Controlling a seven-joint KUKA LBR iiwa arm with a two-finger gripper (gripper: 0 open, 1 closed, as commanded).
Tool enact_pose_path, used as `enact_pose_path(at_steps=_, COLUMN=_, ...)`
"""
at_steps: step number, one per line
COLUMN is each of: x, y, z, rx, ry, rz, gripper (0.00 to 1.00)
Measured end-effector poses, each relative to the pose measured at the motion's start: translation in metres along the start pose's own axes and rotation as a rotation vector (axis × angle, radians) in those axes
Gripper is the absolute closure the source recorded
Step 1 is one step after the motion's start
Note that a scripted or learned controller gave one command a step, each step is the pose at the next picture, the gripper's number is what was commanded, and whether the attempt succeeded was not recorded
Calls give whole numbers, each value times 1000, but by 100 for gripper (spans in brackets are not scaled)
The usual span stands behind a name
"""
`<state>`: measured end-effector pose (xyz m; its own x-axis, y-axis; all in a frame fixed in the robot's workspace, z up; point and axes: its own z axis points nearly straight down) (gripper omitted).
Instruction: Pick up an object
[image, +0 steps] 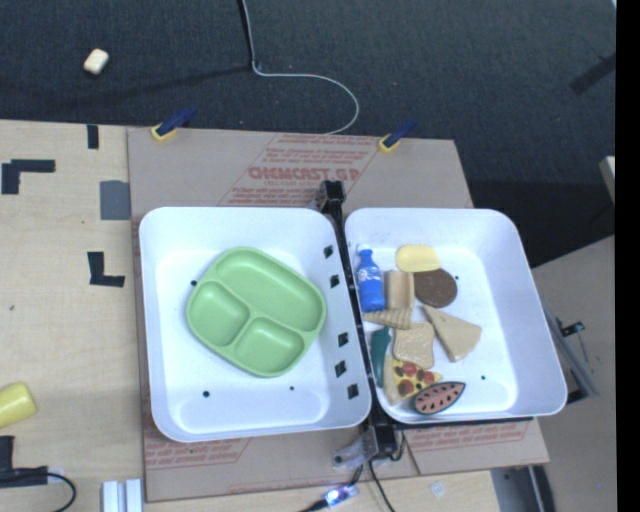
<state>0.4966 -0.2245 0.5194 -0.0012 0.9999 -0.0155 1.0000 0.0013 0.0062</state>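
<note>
The right bin holds a cluster of toy food along its left side. A small blue bottle lies by the divider, with a yellow piece and a brown round cookie beside it. Below them lie a tan wafer, a tan wedge, a cracker, a pizza slice, a watermelon slice and a dark green piece. The left bin holds a green divided plate.
Both bins sit on a cardboard sheet on the wooden bench. A yellow object lies at the bench's left edge. A white cable loops over the dark floor behind, near a small white cube.
</note>
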Motion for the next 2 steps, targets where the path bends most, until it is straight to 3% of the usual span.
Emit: enact_pose_path(at_steps=2, x=0, y=1, z=-20, rx=-2, ry=-3, rz=0, gripper=100)
